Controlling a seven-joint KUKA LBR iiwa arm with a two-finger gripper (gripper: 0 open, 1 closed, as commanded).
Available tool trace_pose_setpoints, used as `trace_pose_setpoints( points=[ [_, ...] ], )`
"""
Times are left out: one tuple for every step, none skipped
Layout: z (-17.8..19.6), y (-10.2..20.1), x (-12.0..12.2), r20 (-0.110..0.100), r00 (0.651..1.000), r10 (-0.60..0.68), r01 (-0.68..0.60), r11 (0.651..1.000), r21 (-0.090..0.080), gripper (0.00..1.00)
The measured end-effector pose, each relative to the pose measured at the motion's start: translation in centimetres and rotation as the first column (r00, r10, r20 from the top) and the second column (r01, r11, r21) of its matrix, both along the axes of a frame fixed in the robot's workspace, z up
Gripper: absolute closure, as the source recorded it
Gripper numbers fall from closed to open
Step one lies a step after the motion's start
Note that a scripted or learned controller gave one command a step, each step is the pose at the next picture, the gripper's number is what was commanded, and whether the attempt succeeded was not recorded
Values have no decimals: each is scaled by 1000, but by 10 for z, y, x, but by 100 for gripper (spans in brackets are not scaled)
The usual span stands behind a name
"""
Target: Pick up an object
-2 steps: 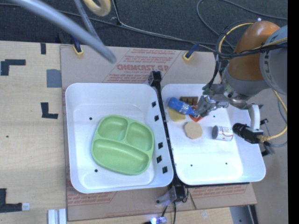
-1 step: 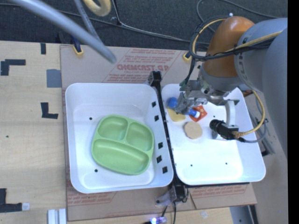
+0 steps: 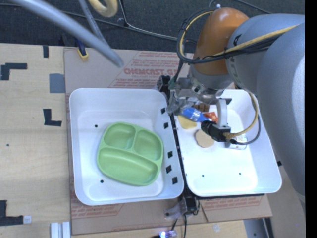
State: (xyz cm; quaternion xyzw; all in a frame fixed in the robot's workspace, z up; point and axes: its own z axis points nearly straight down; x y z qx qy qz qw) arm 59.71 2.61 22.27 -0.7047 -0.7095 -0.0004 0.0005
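Down in the right-hand shallow white plastic bin, low over its upper-left corner: the grey two-finger gripper under the orange wrist band. Hard to read the jaws from here, with the wrist body and a black cable fitting crowding the tips, so no telling how far apart they stand or whether anything sits between them.

Just beneath and slightly beyond the jaws, a tight cluster: a small blue cylinder-like object, a pale yellow rounded piece touching it on the near side, a bit of orange-red wrapper or toy to the far side, and a tan, flat, cookie-shaped disc lying a little further out from the jaws on the bin floor.

Over in the left bin, well away from the jaws, a light green plastic divided plate lying flat.

Likely light, all of these small pieces, probably toy items. Blue one looks smooth, maybe slippery; best pinched across its narrow middle. Crowding a risk: neighbours may get nudged or grabbed together.
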Motion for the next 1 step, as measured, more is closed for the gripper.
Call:
trace_pose_setpoints(
  points=[
    [1,50,19,0,1000,0,0,1000,0,100]
  ],
)
